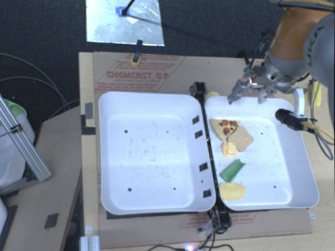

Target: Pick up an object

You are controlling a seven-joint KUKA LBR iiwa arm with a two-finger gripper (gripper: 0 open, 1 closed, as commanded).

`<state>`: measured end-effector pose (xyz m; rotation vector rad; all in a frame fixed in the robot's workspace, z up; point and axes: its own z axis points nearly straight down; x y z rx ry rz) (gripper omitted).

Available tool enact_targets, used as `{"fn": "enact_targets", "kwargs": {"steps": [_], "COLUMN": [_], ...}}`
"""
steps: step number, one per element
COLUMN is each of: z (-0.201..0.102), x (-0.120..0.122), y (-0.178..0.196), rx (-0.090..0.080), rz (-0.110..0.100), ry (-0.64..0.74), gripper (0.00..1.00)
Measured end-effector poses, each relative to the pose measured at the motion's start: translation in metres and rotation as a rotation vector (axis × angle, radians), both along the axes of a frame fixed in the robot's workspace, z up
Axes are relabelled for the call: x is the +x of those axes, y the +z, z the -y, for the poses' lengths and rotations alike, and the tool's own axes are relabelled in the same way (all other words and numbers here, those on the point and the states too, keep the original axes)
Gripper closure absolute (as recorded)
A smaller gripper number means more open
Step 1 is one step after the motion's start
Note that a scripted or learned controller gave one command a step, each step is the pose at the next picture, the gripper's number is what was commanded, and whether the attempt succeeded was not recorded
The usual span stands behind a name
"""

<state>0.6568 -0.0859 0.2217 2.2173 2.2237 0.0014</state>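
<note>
Two fingers of the gripper (pixel 246 94) stand spread apart with nothing between them, hovering over the far rim of the right bin (pixel 293 156). Inside that bin, toward its left wall, lie a pizza slice (pixel 225 127), a cracker (pixel 241 139) touching it, a small yellow piece (pixel 229 149) just beside the cracker, a green piece (pixel 232 170) nearer the front, and a yellow lemon-like piece (pixel 232 192) at the front rim. Left of that bin sits the left bin (pixel 152 150).

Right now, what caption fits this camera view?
Robot tool above the right bin holding toy pizza and cracker.
</note>
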Motion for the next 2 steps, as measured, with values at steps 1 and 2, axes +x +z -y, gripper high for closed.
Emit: {"fn": "enact_targets", "kwargs": {"steps": [1, 2], "z": [0.015, 0.011], "x": [-0.128, -0.056], "y": [-0.11, -0.109], "rx": [0.004, -0.001], "rz": [-0.018, 0.006], "ry": [-0.007, 0.003], "gripper": [0.0, 0.0]}}
